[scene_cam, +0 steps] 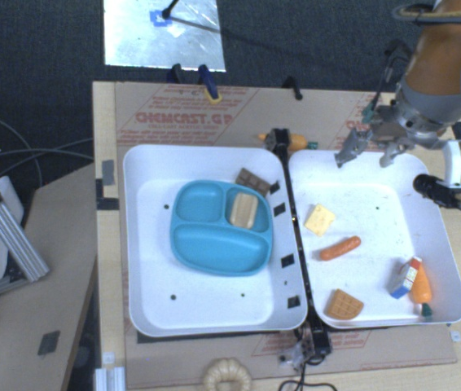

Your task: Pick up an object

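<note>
My gripper (369, 155) hangs open over the far edge of the right bin (377, 187), with nothing between its fingers. Below it in that bin lie a yellow cheese slice (320, 218), a sausage (340, 248), a waffle (344, 305), a multicoloured block (405, 277) and an orange carrot (422, 287) at the near right. In the left bin (149, 243) a blue divided plate (218, 226) holds a slice of bread (244, 211). A brown chocolate piece (254, 180) lies just beyond the plate.
A yellow and orange item (294, 142) sits on the bench behind the bins' divider. A pale ring (227, 374) lies on the bench at the front. A blue clamp (208, 80) stands at the bench's back edge.
</note>
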Controlling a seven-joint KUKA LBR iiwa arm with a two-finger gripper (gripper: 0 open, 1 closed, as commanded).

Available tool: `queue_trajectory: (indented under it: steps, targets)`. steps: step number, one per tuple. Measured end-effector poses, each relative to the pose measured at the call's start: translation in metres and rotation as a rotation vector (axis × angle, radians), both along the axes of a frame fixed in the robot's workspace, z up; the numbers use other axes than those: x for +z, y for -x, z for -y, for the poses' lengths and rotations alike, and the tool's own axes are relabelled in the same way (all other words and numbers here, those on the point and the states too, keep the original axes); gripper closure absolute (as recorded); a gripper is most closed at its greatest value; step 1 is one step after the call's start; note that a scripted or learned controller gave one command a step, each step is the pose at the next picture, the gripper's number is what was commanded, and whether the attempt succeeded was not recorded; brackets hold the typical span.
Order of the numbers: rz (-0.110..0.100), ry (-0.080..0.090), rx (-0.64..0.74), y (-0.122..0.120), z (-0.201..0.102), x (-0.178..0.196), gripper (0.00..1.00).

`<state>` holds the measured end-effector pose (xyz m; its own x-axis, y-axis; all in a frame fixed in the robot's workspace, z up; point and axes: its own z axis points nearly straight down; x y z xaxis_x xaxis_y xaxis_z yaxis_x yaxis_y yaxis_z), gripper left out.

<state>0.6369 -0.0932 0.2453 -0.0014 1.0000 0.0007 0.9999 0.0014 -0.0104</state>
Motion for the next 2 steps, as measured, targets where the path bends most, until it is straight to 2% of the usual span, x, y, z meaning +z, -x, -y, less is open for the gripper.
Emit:
queue_trajectory:
  steps: [1,2]
  targets:
    - [0.012,0.001,0.002,-0.002,0.0,0.007,0.0]
    - [0.007,0.0,0.0,0.005,-0.008,-0.046,0.0]
